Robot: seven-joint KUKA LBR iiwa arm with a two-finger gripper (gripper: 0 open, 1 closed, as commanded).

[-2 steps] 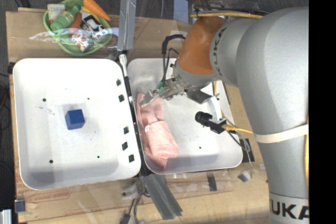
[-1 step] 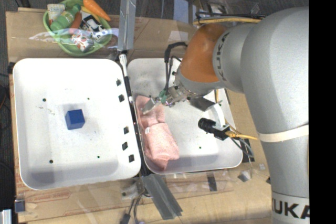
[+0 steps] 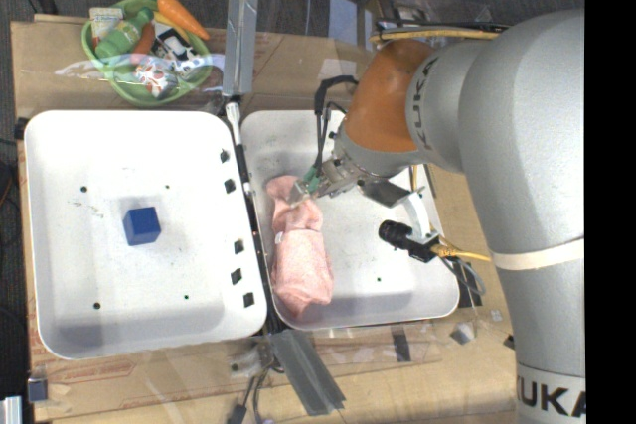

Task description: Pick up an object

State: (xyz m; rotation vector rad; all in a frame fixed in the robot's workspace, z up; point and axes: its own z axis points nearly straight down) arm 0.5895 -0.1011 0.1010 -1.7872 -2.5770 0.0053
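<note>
1. Two shallow white bins sit side by side on the bench: the left bin [image 3: 60, 213] and the right bin [image 3: 397, 298].
2. A blue cube [image 3: 142, 224] rests on the floor of the left bin, left of its centre and apart from every wall.
3. A pink cloth [image 3: 301, 258] lies bunched in the right bin, along its left wall, stretching from mid-bin toward the near edge.
4. The grey arm [image 3: 517, 114], with its orange band [image 3: 388, 109], reaches in from the right and bends down over the right bin.
5. The gripper [image 3: 314, 182] is at the upper end of the pink cloth, its tip touching or just above the fabric; the wrist hides the fingertips, so whether the jaws are parted, closed or pinching the cloth cannot be told.
6. A black connector with a yellow cable [image 3: 412, 241] hangs from the arm above the right bin's floor.
7. A green bowl [image 3: 149, 92] of mixed items, including an orange carrot [image 3: 181, 14], stands on the bench beyond the left bin.
</note>
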